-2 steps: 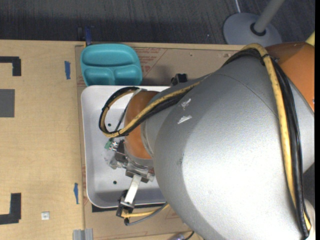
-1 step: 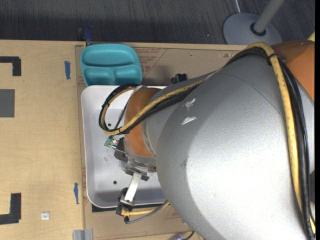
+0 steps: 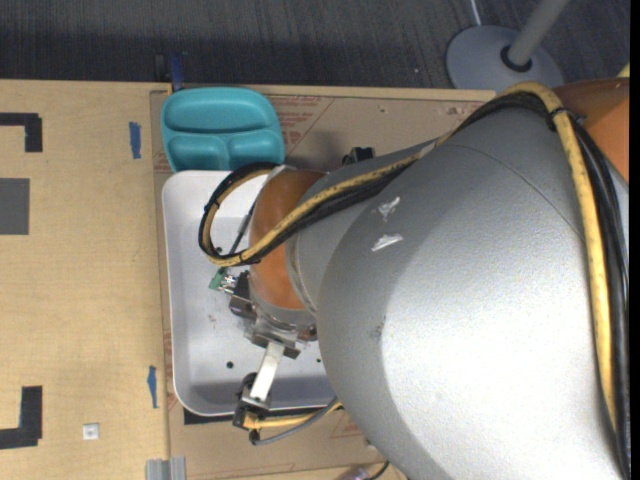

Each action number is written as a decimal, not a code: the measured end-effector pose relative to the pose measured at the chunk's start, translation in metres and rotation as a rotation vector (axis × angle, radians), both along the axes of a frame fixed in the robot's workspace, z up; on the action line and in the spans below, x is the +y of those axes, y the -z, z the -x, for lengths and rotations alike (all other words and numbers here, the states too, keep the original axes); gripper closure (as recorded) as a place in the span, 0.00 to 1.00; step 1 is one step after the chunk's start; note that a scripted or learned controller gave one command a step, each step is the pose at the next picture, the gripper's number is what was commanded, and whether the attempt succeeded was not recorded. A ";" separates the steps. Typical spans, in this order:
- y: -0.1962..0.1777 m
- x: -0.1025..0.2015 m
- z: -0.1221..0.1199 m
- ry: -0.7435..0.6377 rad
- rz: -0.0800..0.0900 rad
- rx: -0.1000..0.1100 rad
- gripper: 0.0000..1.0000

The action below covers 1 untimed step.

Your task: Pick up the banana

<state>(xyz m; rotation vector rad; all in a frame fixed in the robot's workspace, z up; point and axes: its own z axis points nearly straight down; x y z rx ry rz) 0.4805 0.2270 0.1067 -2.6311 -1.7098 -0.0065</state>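
Banana: you cannot place it from this view. The grey arm [image 3: 450,298] covers most of the white bin [image 3: 190,268], so if the fruit lies in there, it is under or behind the claw [image 3: 265,336].

Claw state: cannot tell, spread or pressed together. The claw sits low over the bin floor, near the bin's near wall, with bare white floor between it and the wall on the view's left.

Risks, as judged:
- A closure here may catch nothing. Cause: you have no sight of the fruit beneath the claw
- A further descent or a sideways shift could strike the floor or near rim, the claw being so close
- The teal tray [image 3: 222,128] rests beyond the claw at the bin's far edge, well apart. It is a hazard only if the lift sweeps that way
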 end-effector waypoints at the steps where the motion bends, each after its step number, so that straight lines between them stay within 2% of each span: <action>1: 0.001 0.000 0.000 0.000 0.001 0.001 0.00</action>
